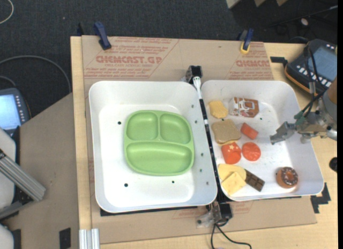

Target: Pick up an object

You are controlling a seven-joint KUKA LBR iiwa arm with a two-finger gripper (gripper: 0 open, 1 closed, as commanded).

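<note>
The right bin (278, 95) holds several toy foods. A bread slice (225, 131) lies near its left wall, with a yellow piece (217, 109) and a small printed packet (245, 106) behind it. Around the middle are a red-orange chunk (248, 131), a tomato half (231, 153) and a round tomato slice (251, 151). Cheese wedges (231, 179), a chocolate bar (254, 181) and a chocolate donut (287, 177) lie along the front. My gripper (280, 134) reaches in from the right, low over the bin's right half, right of the tomato slice and apart from it. Nothing shows in its grasp.
The left bin (107, 135) carries a green divided plate (158, 143). A black strip (202, 115) runs between the two bins. Blue and yellow clamps (102, 35) hold the board at the back. Bare bin floor lies under the gripper and along the right wall.
</note>
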